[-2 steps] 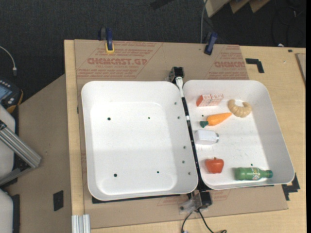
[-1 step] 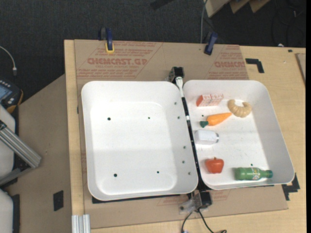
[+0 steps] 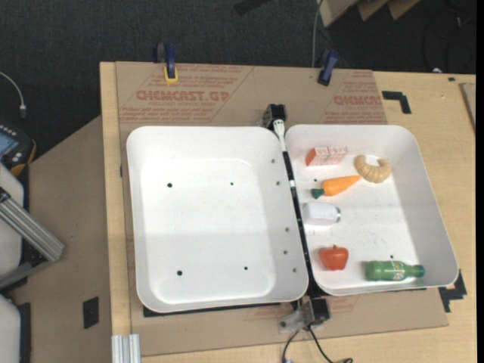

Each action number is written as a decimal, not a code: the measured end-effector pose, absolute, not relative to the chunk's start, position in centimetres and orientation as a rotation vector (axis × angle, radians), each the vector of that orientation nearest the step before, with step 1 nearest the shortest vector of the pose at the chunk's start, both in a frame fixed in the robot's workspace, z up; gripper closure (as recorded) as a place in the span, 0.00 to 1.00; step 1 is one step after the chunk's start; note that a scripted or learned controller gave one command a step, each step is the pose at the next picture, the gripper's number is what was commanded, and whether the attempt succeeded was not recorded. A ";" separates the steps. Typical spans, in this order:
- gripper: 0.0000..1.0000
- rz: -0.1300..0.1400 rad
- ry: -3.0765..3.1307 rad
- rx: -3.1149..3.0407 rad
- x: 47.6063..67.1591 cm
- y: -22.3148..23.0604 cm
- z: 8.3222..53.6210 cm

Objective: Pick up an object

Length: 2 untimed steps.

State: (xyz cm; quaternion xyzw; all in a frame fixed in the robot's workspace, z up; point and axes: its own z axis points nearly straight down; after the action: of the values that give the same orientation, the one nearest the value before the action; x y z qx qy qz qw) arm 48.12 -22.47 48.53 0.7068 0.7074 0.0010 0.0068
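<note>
The right bin (image 3: 423,195) holds several small objects. At its back lie an orange-and-white carton (image 3: 326,156) and a tan croissant (image 3: 373,169). An orange carrot (image 3: 337,186) lies below them, and a white block (image 3: 321,213) rests near the bin's left wall. A red pepper (image 3: 333,257) and a green bottle (image 3: 393,271) on its side lie at the front.
The left bin (image 3: 212,218) has only its small dark holes. Both bins sit on a brown board (image 3: 227,89) held by two clamps (image 3: 168,60) at the back. A cable and connector (image 3: 306,316) lie at the front between the bins.
</note>
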 end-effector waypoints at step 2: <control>1.00 -0.003 2.233 2.220 48.0 -16.6 43.7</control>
State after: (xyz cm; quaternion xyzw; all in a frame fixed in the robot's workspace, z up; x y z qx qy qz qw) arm 47.96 -16.55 43.70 0.7050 0.7092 -0.0010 -0.0036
